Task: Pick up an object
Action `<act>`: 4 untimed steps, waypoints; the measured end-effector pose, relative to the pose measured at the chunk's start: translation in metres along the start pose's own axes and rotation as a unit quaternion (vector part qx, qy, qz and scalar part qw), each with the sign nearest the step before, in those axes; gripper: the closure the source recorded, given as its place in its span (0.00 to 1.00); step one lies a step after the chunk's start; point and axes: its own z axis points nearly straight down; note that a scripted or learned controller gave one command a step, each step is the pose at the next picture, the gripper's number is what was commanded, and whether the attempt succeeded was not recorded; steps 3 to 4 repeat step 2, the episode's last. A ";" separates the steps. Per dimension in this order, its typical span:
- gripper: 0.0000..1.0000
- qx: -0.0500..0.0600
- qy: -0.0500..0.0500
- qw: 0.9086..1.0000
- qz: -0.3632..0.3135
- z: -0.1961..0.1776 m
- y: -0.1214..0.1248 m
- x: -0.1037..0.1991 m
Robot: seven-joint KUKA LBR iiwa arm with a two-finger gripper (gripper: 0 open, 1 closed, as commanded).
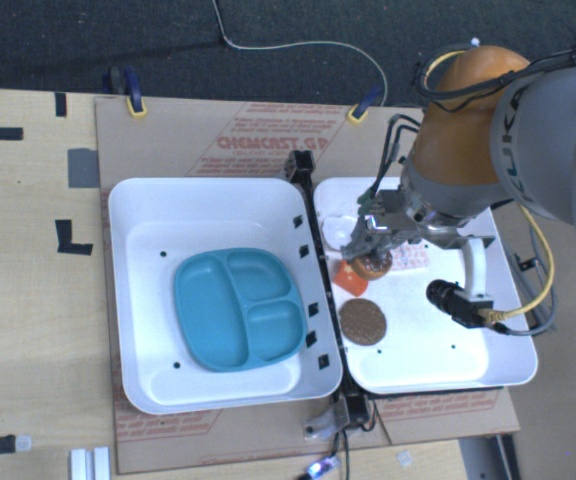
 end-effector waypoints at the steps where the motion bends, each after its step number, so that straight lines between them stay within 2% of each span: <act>1: 1.00 -0.001 0.000 1.000 0.000 0.016 0.013 0.053; 2: 1.00 -0.001 0.000 1.000 -0.001 0.012 0.022 0.110; 4: 1.00 -0.001 0.000 1.000 -0.001 0.012 0.022 0.110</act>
